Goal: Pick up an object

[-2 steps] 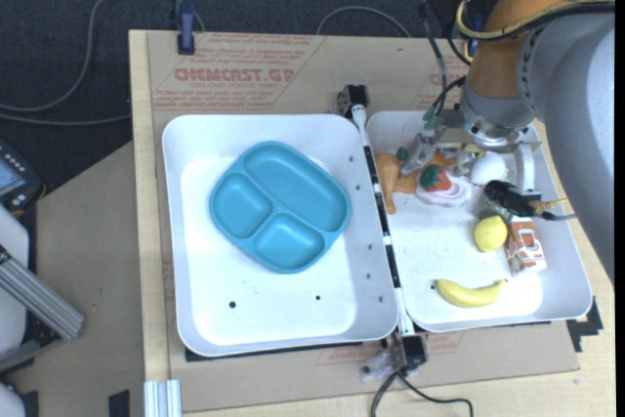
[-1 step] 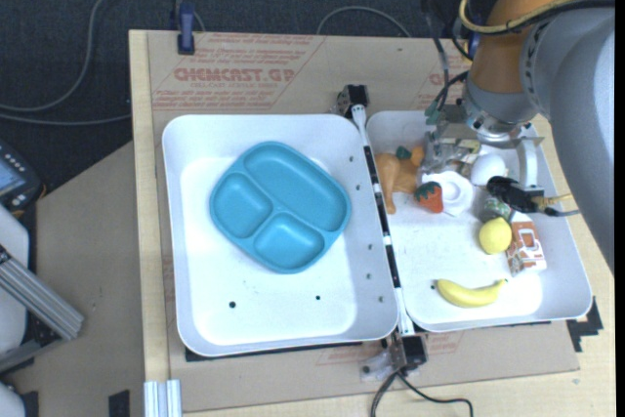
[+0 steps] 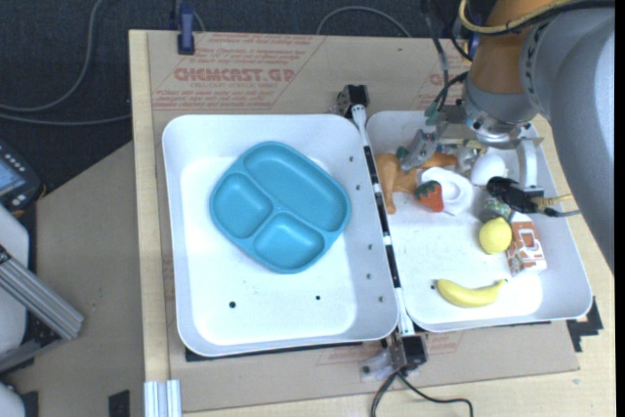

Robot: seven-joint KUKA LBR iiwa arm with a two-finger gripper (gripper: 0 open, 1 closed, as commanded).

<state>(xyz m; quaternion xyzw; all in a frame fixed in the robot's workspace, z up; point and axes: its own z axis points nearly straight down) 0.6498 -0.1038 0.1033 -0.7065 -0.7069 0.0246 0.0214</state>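
Inspection finds two white bins side by side on the table (image 3: 146, 210). Taking the blue divided plate (image 3: 280, 206) as landmark: it lies alone in the left bin (image 3: 195, 308), its three compartments bare. The right bin (image 3: 557, 293), just beyond the plate's right edge, carries all loose items, so any pick must be made there.

Nearest the plate, against the shared bin wall, stands an orange toy (image 3: 389, 178). Further from the plate sits a white object with a red piece (image 3: 437, 189) touching it. Beyond that lie a yellow lemon (image 3: 495, 235) and, touching it, a small printed packet (image 3: 527, 249). A banana (image 3: 471, 292) lies apart from the others, toward the near rim, with open floor around it; in my judgement it is the easiest target.

The arm (image 3: 532, 44) reaches down over the far end of the right bin, and the hand (image 3: 457, 144) hangs just above the white object. Whether its fingers are spread or closed cannot be determined; nothing is visibly held.
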